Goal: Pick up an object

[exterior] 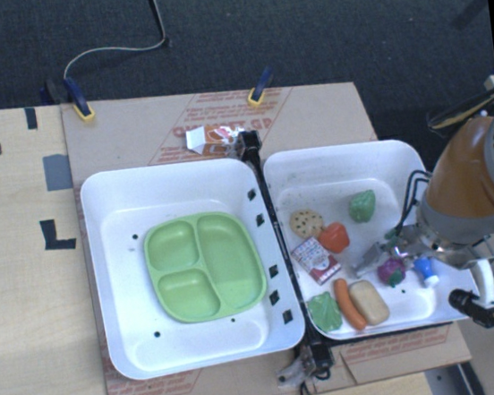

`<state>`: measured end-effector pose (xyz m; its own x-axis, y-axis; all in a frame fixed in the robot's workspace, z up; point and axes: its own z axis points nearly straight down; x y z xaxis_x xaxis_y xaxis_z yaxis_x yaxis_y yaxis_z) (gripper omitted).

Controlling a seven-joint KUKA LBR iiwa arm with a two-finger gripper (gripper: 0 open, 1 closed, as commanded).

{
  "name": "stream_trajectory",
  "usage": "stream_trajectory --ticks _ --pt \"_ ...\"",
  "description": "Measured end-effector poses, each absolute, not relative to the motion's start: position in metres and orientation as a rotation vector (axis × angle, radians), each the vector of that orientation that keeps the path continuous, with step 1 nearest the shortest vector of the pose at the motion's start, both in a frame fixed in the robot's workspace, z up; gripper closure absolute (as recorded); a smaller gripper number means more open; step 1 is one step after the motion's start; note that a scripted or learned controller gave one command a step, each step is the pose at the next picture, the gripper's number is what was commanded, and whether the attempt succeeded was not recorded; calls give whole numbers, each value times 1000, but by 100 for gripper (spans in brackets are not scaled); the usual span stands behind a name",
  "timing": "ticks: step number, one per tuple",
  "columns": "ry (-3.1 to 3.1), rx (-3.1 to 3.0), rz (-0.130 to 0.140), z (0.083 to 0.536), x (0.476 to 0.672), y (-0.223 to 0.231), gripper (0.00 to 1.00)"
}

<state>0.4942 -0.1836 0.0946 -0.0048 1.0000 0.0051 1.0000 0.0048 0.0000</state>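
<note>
- Camera view: the gripper is seen low in the right bin, beside a purple item; whether anything is pinched cannot be told.
- A blue item lies just right, so two things could be caught together.
- A bread roll and carrot near the front could be knocked.

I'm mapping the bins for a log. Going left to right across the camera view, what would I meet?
Green divided plate → round speckled cookie → light green lump → small blue and white object → gripper's grey and orange arm.
</note>
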Motion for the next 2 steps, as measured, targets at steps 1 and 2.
stream_trajectory --ticks 1,2 --pt "-2221 -2216 0 103 493 -185 100" --pt "-2226 -2217 -3 174 532 -105 100"
